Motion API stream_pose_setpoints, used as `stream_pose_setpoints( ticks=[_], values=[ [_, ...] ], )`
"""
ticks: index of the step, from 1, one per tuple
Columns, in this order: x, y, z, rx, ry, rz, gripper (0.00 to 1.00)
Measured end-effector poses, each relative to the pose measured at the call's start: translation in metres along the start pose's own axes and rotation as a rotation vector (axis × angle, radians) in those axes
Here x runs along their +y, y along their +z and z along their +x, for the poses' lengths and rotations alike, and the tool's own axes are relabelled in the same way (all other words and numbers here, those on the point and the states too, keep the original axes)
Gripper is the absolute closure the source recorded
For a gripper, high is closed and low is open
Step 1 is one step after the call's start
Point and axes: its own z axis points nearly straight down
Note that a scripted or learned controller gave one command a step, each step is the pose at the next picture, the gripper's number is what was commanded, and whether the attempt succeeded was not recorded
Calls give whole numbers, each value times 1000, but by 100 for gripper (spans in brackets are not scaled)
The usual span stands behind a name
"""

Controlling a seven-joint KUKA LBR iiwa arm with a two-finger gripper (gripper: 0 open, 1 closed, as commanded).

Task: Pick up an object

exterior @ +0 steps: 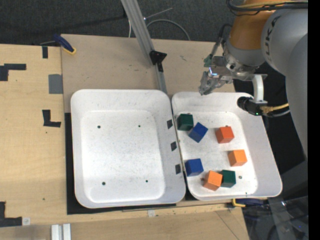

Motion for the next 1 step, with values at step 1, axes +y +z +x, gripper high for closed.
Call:
stream_pose_setpoints(
  ticks=[1],
  values=[
    [3, 1, 64, 0, -1, 1, 100]
  ],
)
